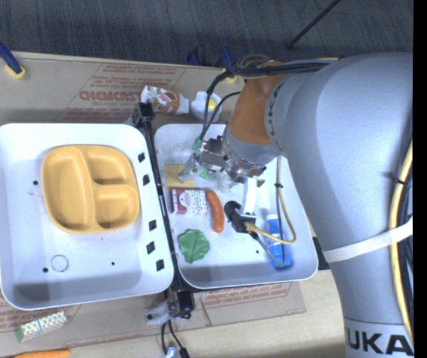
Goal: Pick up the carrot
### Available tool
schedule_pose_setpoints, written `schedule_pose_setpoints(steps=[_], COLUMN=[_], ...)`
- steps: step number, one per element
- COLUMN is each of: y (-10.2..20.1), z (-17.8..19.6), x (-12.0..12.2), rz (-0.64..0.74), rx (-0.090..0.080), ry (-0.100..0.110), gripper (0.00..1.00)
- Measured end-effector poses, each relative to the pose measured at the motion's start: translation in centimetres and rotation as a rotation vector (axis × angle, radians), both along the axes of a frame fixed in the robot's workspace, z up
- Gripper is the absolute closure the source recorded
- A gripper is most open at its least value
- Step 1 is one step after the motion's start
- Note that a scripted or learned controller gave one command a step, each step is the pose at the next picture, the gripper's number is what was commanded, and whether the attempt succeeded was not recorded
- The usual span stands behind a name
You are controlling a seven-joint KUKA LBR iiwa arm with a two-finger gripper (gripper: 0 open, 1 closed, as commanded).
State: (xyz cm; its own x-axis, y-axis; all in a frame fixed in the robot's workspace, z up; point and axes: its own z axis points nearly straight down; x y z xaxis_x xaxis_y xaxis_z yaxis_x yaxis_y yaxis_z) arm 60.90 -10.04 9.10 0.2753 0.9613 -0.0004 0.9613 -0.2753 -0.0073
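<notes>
Orange carrot [215,210] flat in right bin [302,263]

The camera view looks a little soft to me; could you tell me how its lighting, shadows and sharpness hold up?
In the camera view the light is even and diffuse; the left bin carries a soft grey shadow along its near wall; the yellow tray shows mild sheen, no harsh glare; the arm looms large and slightly soft; the carrot is small but distinct.
</notes>
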Motion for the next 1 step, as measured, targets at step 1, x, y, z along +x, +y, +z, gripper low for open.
schedule_pose_setpoints(steps=[1], y=[0.03], z=[1.02], x=[0.02], rz=[0.004], rx=[0.001], ry=[0.002], gripper=[1.0])
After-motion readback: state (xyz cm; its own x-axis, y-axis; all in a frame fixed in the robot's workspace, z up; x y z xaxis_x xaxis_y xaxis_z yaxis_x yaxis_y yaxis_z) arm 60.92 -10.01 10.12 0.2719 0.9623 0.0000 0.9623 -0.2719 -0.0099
